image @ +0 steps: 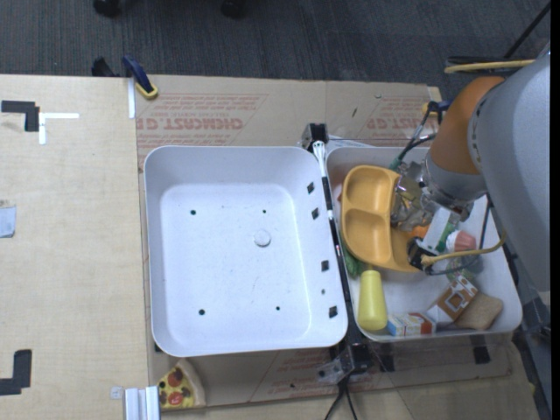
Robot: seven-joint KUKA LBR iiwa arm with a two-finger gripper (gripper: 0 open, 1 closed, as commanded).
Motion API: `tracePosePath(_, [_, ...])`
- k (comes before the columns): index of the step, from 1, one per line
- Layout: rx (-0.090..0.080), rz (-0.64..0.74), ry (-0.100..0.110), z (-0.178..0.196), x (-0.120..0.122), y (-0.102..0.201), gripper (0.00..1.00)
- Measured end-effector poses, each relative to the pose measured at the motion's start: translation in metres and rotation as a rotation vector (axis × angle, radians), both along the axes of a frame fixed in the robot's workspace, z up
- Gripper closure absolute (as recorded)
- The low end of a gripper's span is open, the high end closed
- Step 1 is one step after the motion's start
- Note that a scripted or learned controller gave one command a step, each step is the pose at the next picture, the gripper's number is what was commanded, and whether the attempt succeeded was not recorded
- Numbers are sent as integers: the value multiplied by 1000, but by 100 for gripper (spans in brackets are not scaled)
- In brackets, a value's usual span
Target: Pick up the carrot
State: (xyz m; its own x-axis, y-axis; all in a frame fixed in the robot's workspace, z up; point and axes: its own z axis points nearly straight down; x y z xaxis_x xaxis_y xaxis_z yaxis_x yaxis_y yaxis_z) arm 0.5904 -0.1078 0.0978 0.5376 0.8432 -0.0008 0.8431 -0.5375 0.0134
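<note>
Camera view, carrot [421, 231] touching end effector [413, 220]

The flat brown cardboard sheet [262, 116] under the two bins, lying well to the left of the two-finger gripper [411, 221] and farther up the view, carries red printing that appears upside down and mirrored; its larger line seems to read "CHEMAST GP", though the letters are too soft to be sure, and the smaller lines above it cannot be made out. A second patch of the same red printing [398, 116] sits just above the gripper on the cardboard, also unreadable. The small cartons beside the gripper, toward the lower edge, show coloured faces, but no words can be read on them.
</note>
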Motion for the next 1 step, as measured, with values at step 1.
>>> tracePosePath(1, [6,-105,12,130,59,29,100])
